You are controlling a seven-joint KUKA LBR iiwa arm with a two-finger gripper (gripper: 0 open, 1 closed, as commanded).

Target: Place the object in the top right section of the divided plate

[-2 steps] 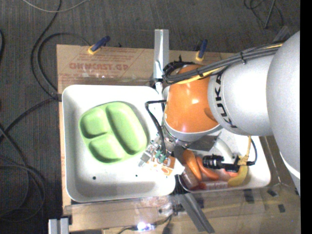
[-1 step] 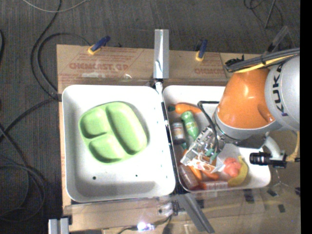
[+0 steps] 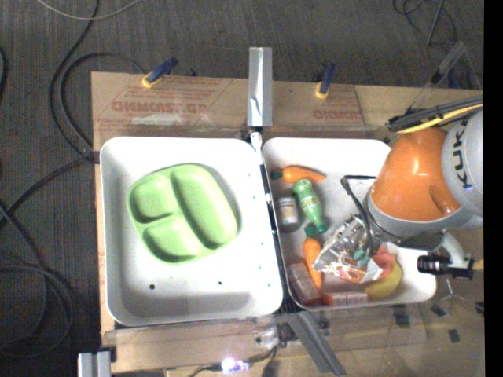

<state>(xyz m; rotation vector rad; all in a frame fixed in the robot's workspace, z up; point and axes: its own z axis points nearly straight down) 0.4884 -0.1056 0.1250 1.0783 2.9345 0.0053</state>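
Note:
A green divided plate point(image 3: 184, 211) lies in the left white bin point(image 3: 134, 289), with nothing in its sections. The right bin point(image 3: 330, 151) holds the loose objects: an orange carrot point(image 3: 299, 173), a green bottle point(image 3: 309, 203), a small jar point(image 3: 287, 211), another carrot point(image 3: 313, 261), a red packet point(image 3: 302, 283) and a yellow banana point(image 3: 387, 284). My gripper point(image 3: 351, 246) hangs low over the middle of this pile, just right of the green bottle. Its metal parts blend with the items beneath, so its state is unclear.
The orange band of the arm point(image 3: 414, 181) covers the right bin's far right side. A metal divider post point(image 3: 259, 93) stands behind the joint between the bins. Two clamps point(image 3: 159, 71) hold the cardboard sheet at the back edge.

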